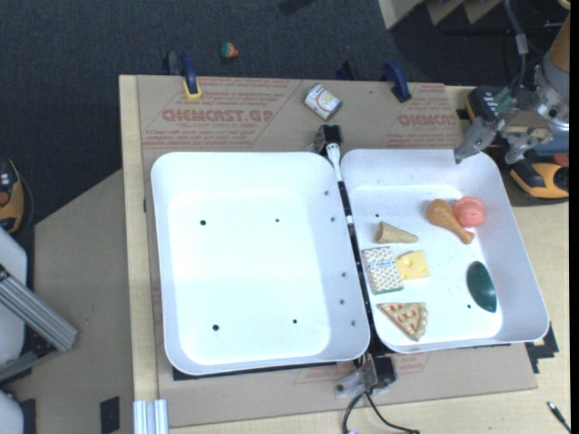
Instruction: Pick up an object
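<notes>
The pincer [496, 148] hangs at the top right, just past the far corner of the right bin [516, 242]. Its two fingers [470, 143] point down and stand apart, and nothing sits between them. It is not touching any toy.

The right bin holds all the toys. Nearest the pincer are a tan chicken leg [447, 217] and a pink ball [469, 212] — the two touch each other, near the far side of the bin. To the left of them lies a small cone [395, 234], tan and pointy. Below the cone is a blue-green checked square [383, 270], and just beside it on the right is a yellow cheese block [413, 266]. At the near side of the bin lies a pizza slice [404, 318]. By the right wall lies a dark green oval [481, 286], well apart from the cheese.

The left bin [172, 242] sits right against the right bin, with a black strip [344, 215] along the line where they meet.

Both bins rest on a brown board [262, 114] with red letters on it, laid on the counter [543, 220]. Blue clamps [188, 72] hold the far edge of the board. A small white box [321, 101] lies on the board behind the bins — well away from the toys. A tiny red and green thing [230, 51] lies on the dark floor [90, 25] past the board.
</notes>
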Action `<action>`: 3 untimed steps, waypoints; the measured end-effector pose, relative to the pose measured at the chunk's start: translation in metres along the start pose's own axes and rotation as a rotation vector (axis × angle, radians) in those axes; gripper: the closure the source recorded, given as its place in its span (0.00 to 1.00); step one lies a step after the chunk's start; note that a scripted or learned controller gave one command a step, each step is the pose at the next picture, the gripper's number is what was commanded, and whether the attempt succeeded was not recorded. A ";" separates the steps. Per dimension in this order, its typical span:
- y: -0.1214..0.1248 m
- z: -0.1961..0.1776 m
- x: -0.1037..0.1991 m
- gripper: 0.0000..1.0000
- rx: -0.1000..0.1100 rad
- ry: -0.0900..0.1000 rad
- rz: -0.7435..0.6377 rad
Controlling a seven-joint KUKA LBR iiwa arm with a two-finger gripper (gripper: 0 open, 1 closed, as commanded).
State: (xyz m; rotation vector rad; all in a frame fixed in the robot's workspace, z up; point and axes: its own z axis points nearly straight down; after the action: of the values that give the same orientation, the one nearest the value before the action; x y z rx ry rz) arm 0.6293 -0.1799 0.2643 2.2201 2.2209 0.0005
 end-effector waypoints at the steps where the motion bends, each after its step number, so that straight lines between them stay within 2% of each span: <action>1: 0.003 0.112 -0.046 0.00 0.010 0.002 0.004; 2: -0.004 0.152 -0.042 0.00 -0.011 -0.001 -0.004; 3: -0.006 0.147 -0.042 1.00 -0.005 0.000 -0.003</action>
State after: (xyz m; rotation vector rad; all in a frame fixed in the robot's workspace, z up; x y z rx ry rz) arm 0.6236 -0.2223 0.1174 2.2139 2.2215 0.0060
